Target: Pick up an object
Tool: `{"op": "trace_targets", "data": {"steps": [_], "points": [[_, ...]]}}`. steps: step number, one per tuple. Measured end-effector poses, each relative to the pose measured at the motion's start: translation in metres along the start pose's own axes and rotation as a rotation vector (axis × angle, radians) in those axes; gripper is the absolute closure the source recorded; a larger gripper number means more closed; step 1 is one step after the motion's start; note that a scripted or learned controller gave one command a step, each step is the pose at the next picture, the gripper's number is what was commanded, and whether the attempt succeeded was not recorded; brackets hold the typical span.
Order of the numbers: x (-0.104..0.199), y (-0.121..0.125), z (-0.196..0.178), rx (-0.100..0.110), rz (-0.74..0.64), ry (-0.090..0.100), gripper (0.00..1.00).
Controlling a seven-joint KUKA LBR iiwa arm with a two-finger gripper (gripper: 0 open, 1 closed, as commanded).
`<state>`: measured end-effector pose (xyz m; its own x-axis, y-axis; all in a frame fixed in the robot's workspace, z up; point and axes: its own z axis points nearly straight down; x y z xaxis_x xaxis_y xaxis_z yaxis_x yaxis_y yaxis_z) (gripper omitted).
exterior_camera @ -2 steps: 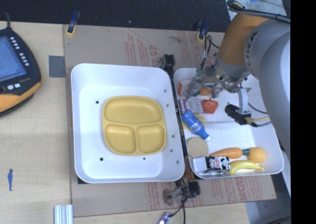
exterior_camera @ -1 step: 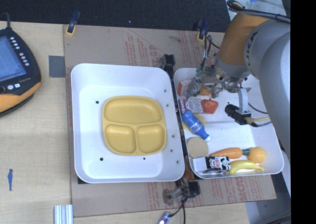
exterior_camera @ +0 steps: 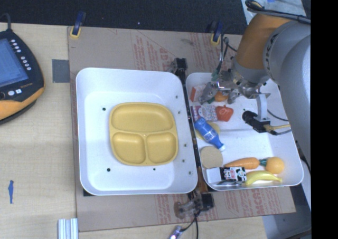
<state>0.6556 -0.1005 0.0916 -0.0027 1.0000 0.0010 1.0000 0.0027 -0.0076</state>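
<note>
1. The arm (exterior_camera: pixel 274 48) reaches in from three o'clock, its gripper (exterior_camera: pixel 224 91) lowered over the right bin's (exterior_camera: pixel 288 148) twelve o'clock corner.
2. Its grip cannot be made out.
3. A red object (exterior_camera: pixel 225 113) lies just below.

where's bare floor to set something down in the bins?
Left bin: white margin around the yellow tray. Right bin: patch between the bottle and the right wall, above the carrot. Crowded under the pincer and along the near wall.
</note>
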Motion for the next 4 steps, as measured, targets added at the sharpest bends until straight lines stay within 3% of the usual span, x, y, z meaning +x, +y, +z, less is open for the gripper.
{"op": "trace_targets", "data": {"steps": [4], "points": [[0.0042, -0.0006, 0.0002, 0.003, 0.0, 0.0, 0.0]]}}
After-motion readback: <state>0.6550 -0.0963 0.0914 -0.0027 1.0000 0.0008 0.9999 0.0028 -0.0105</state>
